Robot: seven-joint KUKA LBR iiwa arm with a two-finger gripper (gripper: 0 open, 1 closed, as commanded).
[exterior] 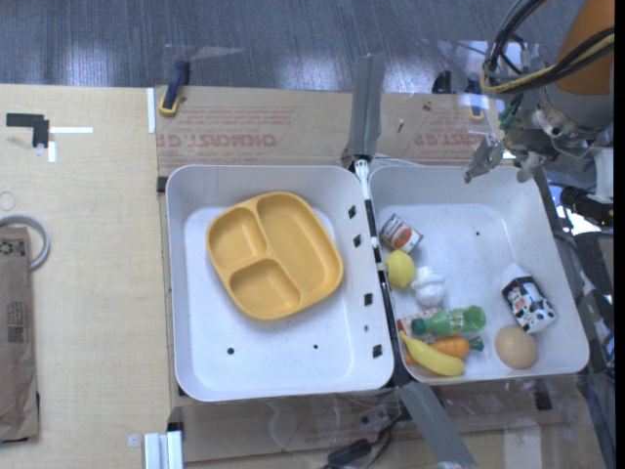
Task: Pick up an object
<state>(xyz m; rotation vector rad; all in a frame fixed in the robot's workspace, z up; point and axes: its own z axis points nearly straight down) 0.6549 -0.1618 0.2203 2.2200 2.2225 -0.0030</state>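
My gripper [505, 164] hangs over the far edge of the right bin [459, 203], open, with nothing between its fingers. Below it in that bin lie a red and white can [399, 234], a lemon [400, 269], a small white object [428, 285], a green bottle [455, 319], a carrot [450, 346], a banana [433, 358], a tan egg-shaped item [516, 347] and a black and white carton [528, 304]. All of these sit well toward the near side, apart from the gripper.
The left bin [195, 340] holds a yellow divided plate [275, 254]. A grey divider [367, 115] rises between the bins at the back. Cardboard [254, 130] lies behind the bins. The arm's cables [527, 27] loop at the upper right.
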